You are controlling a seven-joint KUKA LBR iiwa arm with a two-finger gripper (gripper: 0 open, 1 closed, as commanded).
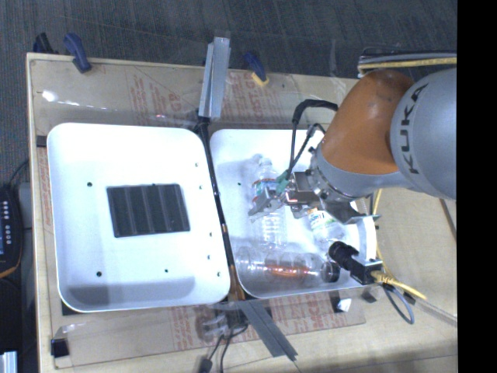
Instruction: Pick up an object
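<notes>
Clear plastic bottle lies sideways in the right bin.

On my worktop the left bin has a dark ribbed panel in its middle. Blue clamps sit at the far edge.

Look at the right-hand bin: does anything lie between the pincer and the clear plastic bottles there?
Nothing visible does. The pincer hangs directly over the upper clear bottle in the right bin. A second bottle lies apart along the near wall.
</notes>
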